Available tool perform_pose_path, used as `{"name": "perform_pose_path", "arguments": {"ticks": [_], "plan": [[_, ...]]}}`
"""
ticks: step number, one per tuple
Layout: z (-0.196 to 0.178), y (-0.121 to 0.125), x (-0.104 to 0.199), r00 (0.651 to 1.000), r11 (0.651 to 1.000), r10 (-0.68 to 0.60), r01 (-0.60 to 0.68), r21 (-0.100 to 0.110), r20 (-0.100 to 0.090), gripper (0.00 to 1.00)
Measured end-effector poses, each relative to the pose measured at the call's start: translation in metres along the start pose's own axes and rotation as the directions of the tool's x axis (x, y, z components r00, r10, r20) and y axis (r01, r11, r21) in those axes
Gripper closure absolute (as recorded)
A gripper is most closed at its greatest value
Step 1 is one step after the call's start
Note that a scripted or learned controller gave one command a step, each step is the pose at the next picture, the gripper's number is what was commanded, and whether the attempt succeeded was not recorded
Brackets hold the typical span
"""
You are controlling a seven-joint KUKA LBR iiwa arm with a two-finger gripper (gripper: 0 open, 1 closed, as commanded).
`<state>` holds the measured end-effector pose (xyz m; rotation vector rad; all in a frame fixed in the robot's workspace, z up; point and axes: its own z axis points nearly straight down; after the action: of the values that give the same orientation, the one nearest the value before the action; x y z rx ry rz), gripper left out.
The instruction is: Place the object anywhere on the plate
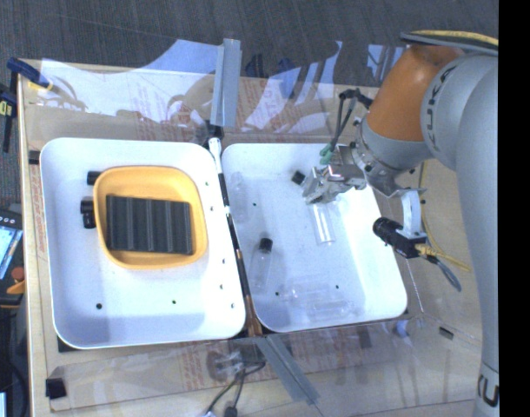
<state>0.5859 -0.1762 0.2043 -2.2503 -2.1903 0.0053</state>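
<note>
A yellow plate (149, 183) with a dark ridged centre lies in the left bin (65, 294). My gripper (321, 187) hangs over the upper middle of the right bin (378, 294). Just below it a clear plastic tube (324, 226) lies on the bin floor, pointing towards the gripper; whether they touch I cannot tell. A small black piece (265, 244) sits left of the tube. Another small black piece (297, 177) lies close to the gripper's left side.
A clear, hard-to-see item (317, 298) rests near the right bin's front wall. Two small black blocks (89, 211) sit at the plate's left edge. A metal divider (223, 85) stands behind the bins. The arm fills the right side.
</note>
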Motion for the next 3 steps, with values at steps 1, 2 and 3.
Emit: {"name": "perform_pose_path", "arguments": {"ticks": [1, 2, 3], "plan": [[0.017, -0.017, 0.021, 0.991, 0.991, -0.133, 0.133, 0.003, -0.004, 1.00], [-0.069, -0.005, 0.048, 0.986, 0.986, -0.166, 0.166, -0.002, -0.001, 1.00], [-0.002, 0.006, 0.069, 0.890, 0.890, -0.456, 0.456, 0.001, -0.003, 1.00]]}}
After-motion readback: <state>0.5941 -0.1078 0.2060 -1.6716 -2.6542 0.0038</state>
